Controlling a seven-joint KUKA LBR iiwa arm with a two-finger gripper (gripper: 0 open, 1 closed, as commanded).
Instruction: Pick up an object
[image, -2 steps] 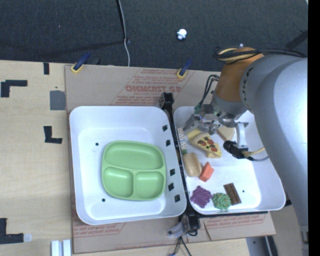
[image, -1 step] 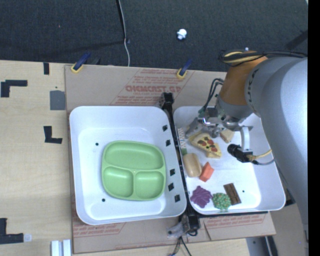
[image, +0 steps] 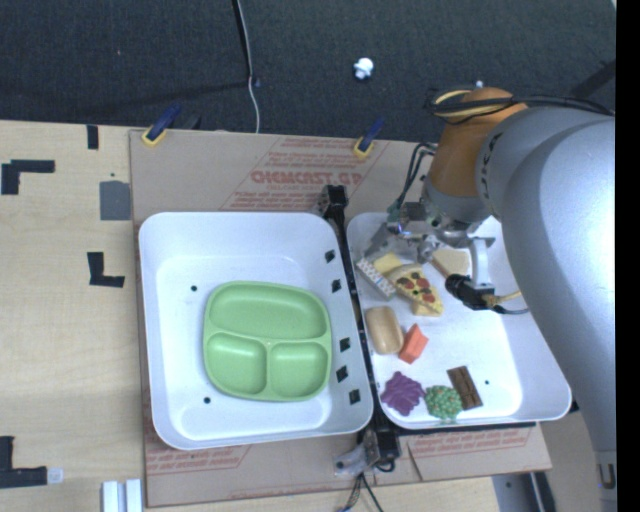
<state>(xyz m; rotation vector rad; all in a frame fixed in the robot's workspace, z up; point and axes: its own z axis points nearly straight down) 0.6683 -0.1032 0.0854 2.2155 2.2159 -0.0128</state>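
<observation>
The right bin holds several toy foods. A pizza slice and a cream ribbed piece lie near its far left corner. Nearer the front are a tan bread roll, an orange wedge, purple grapes, a green broccoli and a brown bar. A pale yellow piece sits under the wrist. My gripper hangs low over the far end of this bin, just above the ribbed piece and the pizza slice. I see nothing lifted in it.
The left bin carries a green divided plate. A black divider runs between the bins. The grey arm covers the right bin's far right side. Cardboard lies under both bins.
</observation>
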